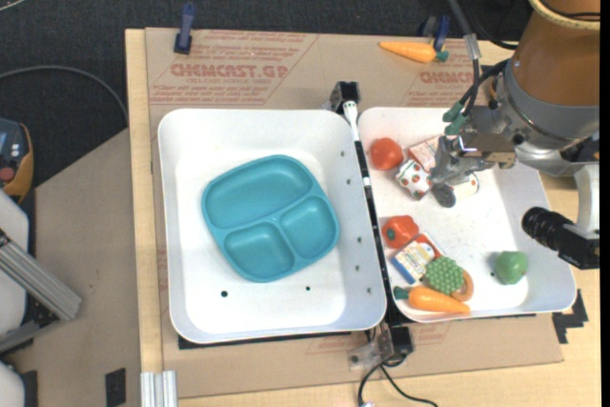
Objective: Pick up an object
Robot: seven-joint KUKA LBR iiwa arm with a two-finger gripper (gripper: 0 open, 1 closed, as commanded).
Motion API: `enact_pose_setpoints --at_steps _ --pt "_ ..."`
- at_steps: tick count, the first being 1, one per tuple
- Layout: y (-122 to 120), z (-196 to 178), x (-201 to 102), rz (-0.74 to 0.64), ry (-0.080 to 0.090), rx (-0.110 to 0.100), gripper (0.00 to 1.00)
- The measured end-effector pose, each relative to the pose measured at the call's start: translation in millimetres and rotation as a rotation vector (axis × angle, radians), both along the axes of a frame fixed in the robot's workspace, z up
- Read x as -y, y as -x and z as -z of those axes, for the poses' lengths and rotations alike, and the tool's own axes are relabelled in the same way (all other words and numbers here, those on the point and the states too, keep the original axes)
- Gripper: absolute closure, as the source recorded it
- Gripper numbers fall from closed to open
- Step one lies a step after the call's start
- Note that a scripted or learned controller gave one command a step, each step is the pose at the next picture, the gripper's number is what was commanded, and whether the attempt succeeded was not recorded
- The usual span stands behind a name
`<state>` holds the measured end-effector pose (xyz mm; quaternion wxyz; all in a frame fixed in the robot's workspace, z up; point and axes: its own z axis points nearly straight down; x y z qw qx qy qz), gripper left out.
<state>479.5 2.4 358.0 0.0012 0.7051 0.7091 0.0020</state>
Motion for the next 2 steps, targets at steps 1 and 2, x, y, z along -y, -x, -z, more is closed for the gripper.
enact_pose_setpoints --at_steps 1,2 --pt "1.8 101.8 27.5 0.009 0.002 -0.016 1.0" --pt "-92.6 72.7 58.7 0.006 0.004 0.006 1.0"
